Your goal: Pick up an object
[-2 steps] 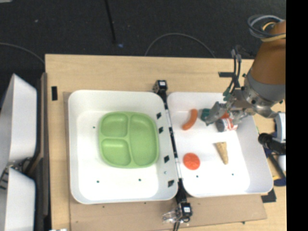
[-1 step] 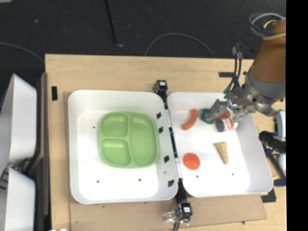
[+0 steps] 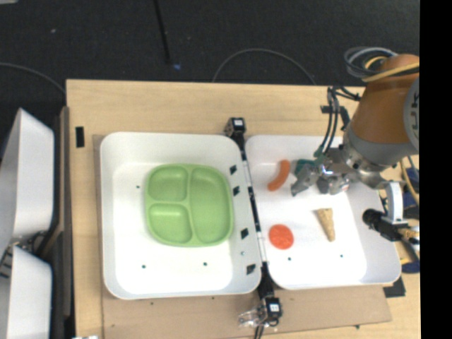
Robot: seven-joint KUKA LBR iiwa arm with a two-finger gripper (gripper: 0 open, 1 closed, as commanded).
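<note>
In the right bin [image 3: 367,267] lie three small things: an orange sausage-shaped piece [image 3: 278,175] near the upper left, a flat red-orange disc [image 3: 282,236] near the lower left, and a tan cone [image 3: 326,222] in the middle. My gripper [image 3: 308,178] hangs over the bin's upper middle, just right of the sausage piece and above the cone. Nothing shows between its fingers. The grey arm with its orange band [image 3: 385,111] comes in from the right.
The left bin [image 3: 120,260] holds a green divided plate [image 3: 189,204]. A black clip row runs along the seam between the bins [image 3: 248,210]. Cables [image 3: 332,126] and a black fitting [image 3: 381,223] crowd the right bin's right side.
</note>
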